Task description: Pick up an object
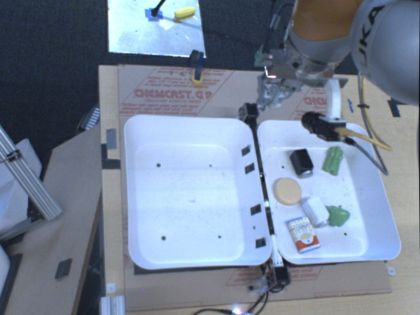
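1. Since the task names no particular object, the black block (pixel 302 161) is judged the likeliest pick. It lies in the far half of the right-hand bin (pixel 369 195), towards the wall shared with the left-hand bin (pixel 190 189).
2. Handling, as a judgement: the block looks small, stiff and light. Its flat opposing sides suit a grasp across the shorter width. Its dark surface may be smooth, so some slip is possible.
3. Clearance: the block stands apart from its neighbours. A green ribbed piece (pixel 333 161) lies just beside it, towards the bin's outer wall, and a tan disc (pixel 287 191) lies near it, towards the near edge.
4. Other contents: a white piece (pixel 315 210) touches or nearly touches a green lump (pixel 339 215). A small red-and-white carton (pixel 303 233) lies near the bin's near edge. The carton looks light and crushable; the disc is low and offers little edge to grip.
5. End effector: the gripper (pixel 270 98) hangs over the bins' far edge, about at their shared wall and well apart from the block. Whether it is apart or together cannot be told.
6. The left-hand bin holds nothing to pick.
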{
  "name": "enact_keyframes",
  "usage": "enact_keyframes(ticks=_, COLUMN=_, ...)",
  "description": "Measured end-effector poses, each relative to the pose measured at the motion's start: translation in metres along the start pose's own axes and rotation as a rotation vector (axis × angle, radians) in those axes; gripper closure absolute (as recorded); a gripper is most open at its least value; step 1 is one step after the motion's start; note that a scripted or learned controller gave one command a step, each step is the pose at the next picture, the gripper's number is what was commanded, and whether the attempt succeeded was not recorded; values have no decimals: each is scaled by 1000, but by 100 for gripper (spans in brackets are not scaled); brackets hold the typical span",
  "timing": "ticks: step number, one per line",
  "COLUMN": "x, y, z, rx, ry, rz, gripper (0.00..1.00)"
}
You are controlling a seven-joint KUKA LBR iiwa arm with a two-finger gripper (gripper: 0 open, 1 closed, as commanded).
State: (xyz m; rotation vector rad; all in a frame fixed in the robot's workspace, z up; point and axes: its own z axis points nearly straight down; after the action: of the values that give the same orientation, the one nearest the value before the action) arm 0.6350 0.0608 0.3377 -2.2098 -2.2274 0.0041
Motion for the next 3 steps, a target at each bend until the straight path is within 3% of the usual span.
enact_keyframes(ticks=1, x=11, y=35, z=-89, rx=-17, ry=1, rz=1, gripper=100)
enact_keyframes(ticks=2, x=43, y=16, z=-15, rx=0, ry=-1, rz=1, gripper=100)
enact_keyframes(ticks=3, x=123, y=-34, z=60, rx=4, ry=1, rz=-4, gripper=100)
